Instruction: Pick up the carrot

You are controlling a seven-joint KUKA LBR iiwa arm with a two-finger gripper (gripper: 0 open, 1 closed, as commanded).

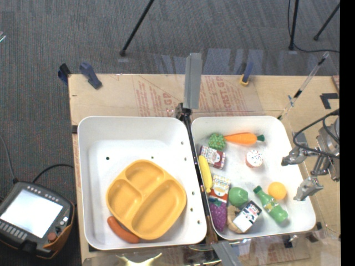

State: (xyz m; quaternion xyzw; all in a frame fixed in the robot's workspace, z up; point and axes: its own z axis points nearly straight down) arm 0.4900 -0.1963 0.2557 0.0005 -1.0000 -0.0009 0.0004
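The carrot (pixel 244 138), orange with a green top pointing right, lies flat near the far wall of the right bin (pixel 277 123). My gripper (pixel 300 175) hangs over that bin's right rim, well to the right of the carrot and nearer the front. Its two grey fingers (pixel 292 159) stand apart, so it is open with nothing between them. An orange ball (pixel 277 190) lies just left of the gripper.
Around the carrot lie a broccoli (pixel 216 142), a red packet (pixel 212 157) and a white round lid (pixel 254 158). Nearer the front are a banana (pixel 205 173), a green bottle (pixel 272 205) and a green pepper (pixel 238 196). The left bin (pixel 94 148) holds a yellow divided plate (pixel 146 198) and a sausage (pixel 123 230).
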